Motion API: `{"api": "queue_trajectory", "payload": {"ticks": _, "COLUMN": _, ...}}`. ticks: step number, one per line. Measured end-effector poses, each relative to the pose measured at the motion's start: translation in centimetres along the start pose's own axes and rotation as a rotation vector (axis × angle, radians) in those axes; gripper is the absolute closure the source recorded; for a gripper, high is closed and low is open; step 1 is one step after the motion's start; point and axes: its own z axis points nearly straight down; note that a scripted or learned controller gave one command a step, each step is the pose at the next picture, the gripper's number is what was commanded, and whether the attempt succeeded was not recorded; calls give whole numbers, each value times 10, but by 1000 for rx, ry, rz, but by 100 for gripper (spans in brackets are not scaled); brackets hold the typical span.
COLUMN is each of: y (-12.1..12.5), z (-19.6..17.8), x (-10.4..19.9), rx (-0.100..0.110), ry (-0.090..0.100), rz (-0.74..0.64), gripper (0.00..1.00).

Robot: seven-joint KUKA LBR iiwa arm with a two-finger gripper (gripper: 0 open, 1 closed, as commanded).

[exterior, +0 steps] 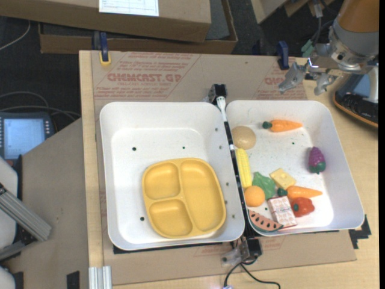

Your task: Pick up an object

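The arm (355, 17) comes in at the upper right, grey with its orange band at the frame's top corner, and its gripper (307, 77) hangs above the bench just past the far rim of the right bin (343, 161). Its two fingers (293, 77) stand spread apart with nothing between them — released, holding nothing. All the toy food lies in the right bin, nearer the camera than the gripper. Closest to it is a carrot (283, 125), lying flat near the far wall, a little below and left of the fingers. A beige round piece (243, 137) sits near the bin's left wall, with a corn cob (243, 167) lengthwise just below it. A purple grape bunch (316, 159) lies alone toward the right wall. Near the front the pieces crowd together: a green leafy piece (264, 182), a yellow cheese wedge (283, 177), an orange (254, 195), a second carrot (304, 192), a red pepper (304, 207), a small box (281, 212) and a melon slice (263, 221) at the front edge — all well apart from the gripper. The left bin (120, 137) holds a yellow tray (183, 197) with three compartments, set toward its front right.
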Motion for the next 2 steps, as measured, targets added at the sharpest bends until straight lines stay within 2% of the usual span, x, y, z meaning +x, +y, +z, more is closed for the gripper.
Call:
{"api": "queue_trajectory", "payload": {"ticks": 1, "y": -27, "z": 118, "x": -30, "rx": 12, "ry": 2, "rz": 4, "gripper": 0}}
{"api": "queue_trajectory", "payload": {"ticks": 2, "y": 2, "z": 169, "x": -27, "rx": -9, "ry": -2, "rz": 0, "gripper": 0}}
